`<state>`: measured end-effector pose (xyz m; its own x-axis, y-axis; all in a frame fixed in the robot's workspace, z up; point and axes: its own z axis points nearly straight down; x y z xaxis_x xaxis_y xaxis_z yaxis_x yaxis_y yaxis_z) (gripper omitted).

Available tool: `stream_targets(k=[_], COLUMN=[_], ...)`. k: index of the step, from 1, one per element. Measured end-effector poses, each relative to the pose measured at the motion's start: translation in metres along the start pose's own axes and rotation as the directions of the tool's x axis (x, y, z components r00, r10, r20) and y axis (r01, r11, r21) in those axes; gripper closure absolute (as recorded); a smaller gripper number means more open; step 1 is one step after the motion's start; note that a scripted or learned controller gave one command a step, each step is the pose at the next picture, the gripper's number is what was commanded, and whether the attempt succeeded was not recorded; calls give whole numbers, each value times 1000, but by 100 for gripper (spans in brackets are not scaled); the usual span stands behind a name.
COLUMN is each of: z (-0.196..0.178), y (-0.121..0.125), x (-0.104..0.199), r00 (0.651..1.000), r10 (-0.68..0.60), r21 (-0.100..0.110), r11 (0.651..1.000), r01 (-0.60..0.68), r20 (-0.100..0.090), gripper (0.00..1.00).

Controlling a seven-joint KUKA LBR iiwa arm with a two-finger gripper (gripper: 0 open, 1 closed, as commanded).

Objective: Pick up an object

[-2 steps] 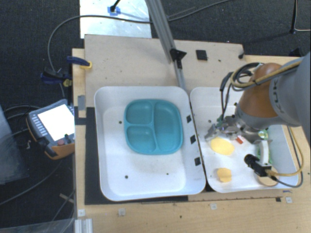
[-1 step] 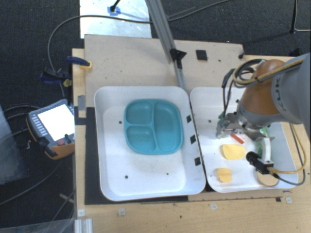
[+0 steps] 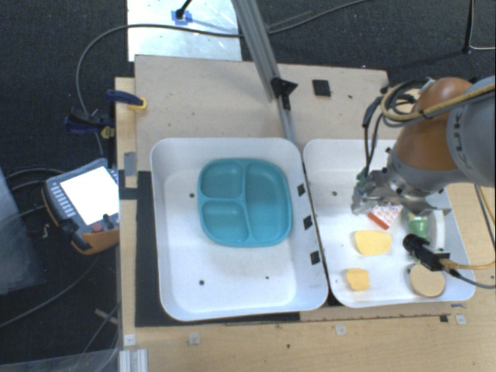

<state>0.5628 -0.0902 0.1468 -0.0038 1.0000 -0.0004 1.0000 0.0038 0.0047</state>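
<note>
- A small red-and-white object (image 3: 381, 216) lay in the right bin (image 3: 333, 208), just below the claw (image 3: 370, 200) and touching or nearly touching it; which one, I could not tell.
- Whether the claw was apart, together or clamped on anything, I could not tell.
- Near it in that bin lay a yellow wedge (image 3: 373, 243), a smaller yellow piece (image 3: 357, 279), a green item (image 3: 418, 225) and a tan disc (image 3: 427, 282).
- The left bin (image 3: 174, 277) held a teal divided plate (image 3: 244, 201).
- Both bins sat side by side on the surface (image 3: 201, 91).
</note>
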Motion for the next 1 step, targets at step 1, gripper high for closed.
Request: stream_targets(k=[1], z=[-45], y=[0], x=[-6], r00=[1000], r10=[1], r21=[-1], r11=[1000], r01=[-1], r20=[1], gripper=[100])
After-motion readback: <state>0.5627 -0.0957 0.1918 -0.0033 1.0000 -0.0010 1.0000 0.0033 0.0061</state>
